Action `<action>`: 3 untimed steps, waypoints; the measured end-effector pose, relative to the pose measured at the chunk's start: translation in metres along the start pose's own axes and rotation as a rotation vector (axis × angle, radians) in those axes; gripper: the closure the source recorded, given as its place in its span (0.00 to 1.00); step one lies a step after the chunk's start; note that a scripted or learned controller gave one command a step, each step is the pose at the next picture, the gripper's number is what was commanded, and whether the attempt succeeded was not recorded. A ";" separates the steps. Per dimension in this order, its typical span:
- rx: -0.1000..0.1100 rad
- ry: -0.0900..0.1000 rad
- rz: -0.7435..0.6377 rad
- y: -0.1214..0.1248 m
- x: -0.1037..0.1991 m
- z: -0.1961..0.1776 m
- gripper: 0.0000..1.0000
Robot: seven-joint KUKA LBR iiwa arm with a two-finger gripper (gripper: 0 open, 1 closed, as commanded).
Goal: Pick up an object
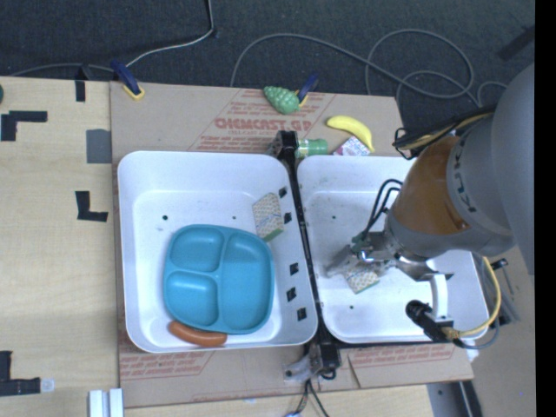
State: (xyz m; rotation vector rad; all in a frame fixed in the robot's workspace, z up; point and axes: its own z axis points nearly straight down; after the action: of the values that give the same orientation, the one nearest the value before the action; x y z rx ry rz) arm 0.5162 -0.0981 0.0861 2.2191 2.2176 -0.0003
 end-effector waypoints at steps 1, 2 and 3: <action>0.003 0.002 -0.003 0.124 0.000 -0.026 0.00; 0.001 0.001 -0.002 0.106 0.004 0.001 0.00; 0.000 0.000 -0.002 0.153 -0.035 0.001 0.00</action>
State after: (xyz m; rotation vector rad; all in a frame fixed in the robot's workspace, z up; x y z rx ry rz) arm 0.6691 -0.1328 0.0858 2.2168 2.2200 0.0002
